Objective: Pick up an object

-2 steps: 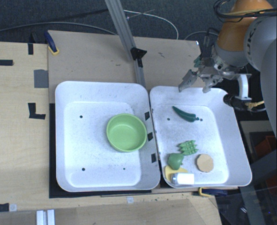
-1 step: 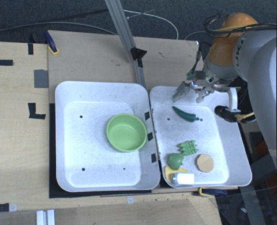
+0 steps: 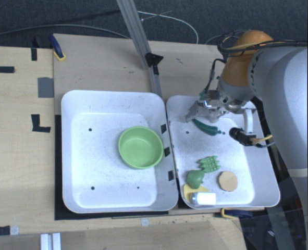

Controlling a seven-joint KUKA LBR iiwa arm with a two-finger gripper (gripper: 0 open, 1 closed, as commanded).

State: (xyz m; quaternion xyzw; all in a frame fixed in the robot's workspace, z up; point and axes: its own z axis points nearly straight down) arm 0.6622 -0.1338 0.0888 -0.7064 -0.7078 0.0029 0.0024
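White block lying on a yellow piece (image 3: 201, 197) sits closest to the viewer, at 7 o'clock in the right shallow white plastic bin (image 3: 263, 190), against its near rim. Just beyond it, touching or nearly so, stands a small rounded green plastic figure (image 3: 194, 178). A flat tan round disc (image 3: 228, 181) lies at 5 o'clock in the same bin, apart from the figure. A bright green spiky plastic piece (image 3: 209, 163) rests near the bin's centre, just beyond both.

A dark green elongated curved object (image 3: 207, 127) lies tilted at 11 o'clock in the right bin, directly under the gripper (image 3: 203, 110). The gripper hangs just above this object. Whether the gripper is apart, together or clamped on anything cannot be told from this view, nor whether it touches the object.

The grey arm (image 3: 286, 103) with its orange band (image 3: 243, 61) enters from 3 o'clock.

The left shallow white plastic bin (image 3: 70, 139) holds a pale green round bowl (image 3: 140, 147), upright, at 4 o'clock from its centre. Both bins rest on the tan worktop (image 3: 101, 61).
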